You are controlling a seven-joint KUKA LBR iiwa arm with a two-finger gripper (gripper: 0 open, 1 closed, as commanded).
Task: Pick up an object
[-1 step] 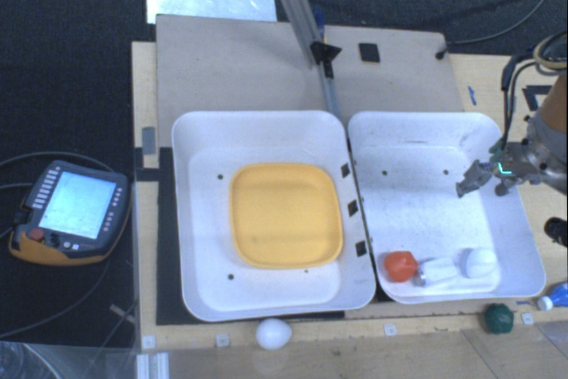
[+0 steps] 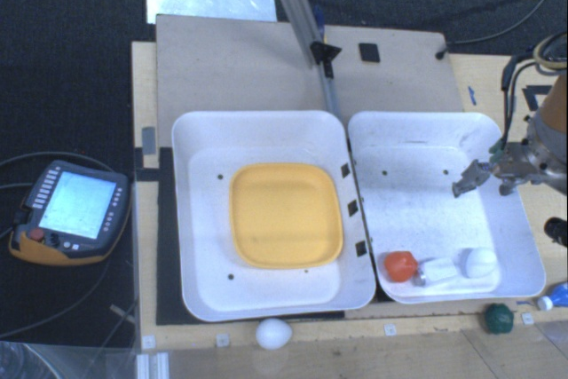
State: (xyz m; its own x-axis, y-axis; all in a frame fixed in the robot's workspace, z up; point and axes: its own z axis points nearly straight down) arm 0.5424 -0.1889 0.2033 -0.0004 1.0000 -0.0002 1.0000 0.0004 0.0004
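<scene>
The likeliest things for me to pick are lying along the near wall of the right bin: an orange-red ball at the left, a white tube-like piece touching it, and a white rounded object at the right end of that little row. None of them is lifted; all three are resting on the bin floor.

I am reaching in from the right, and my gripper is hanging over the right bin, above its middle and well apart from that row. I am carrying nothing. Whether my gripper is spread or closed I cannot tell from this angle, as the tip is showing only as a dark, narrow shape.

So I am judging the task as barely begun: the approach over the bin is under way, while the descent, the grasp and the lift are all left to do.

Moving outward, the left bin is holding a yellow square plate. A white egg-shaped object is sitting on the bench just in front of that bin, and a dark green ball near the right bin's front corner. A teach pendant is lying on the floor to the left, its screen glowing.

I am finding no brand, label or writing that can be read.
</scene>
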